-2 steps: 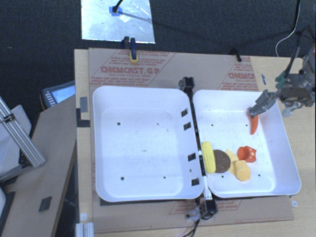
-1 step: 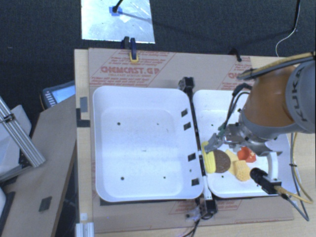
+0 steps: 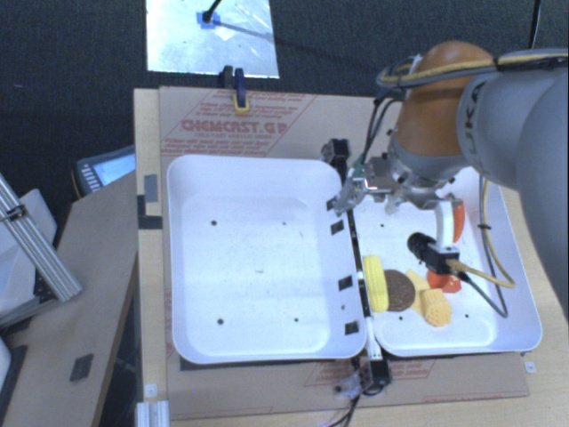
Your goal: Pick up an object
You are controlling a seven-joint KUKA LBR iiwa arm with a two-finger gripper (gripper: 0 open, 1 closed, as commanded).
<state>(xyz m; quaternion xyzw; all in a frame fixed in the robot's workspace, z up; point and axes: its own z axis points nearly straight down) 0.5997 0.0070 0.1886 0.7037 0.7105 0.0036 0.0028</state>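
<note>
My claw (image 3: 397, 199) hangs over the far part of the right bin (image 3: 516, 327); I cannot tell whether it is spread or pressed together. Nearer the front lie a yellow corn cob (image 3: 374, 283) touching a brown disc (image 3: 400, 290), a yellow block (image 3: 435, 307) and a red piece (image 3: 446, 282). An orange carrot (image 3: 458, 221) lies just beside my wrist.

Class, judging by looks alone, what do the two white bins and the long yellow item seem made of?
The white bins: probably moulded plastic, smooth, slightly glossy; rounded corners and soft highlights suggest it. The long yellow item: likely plastic toy food, uniform bright colour; too small to be sure.
</note>
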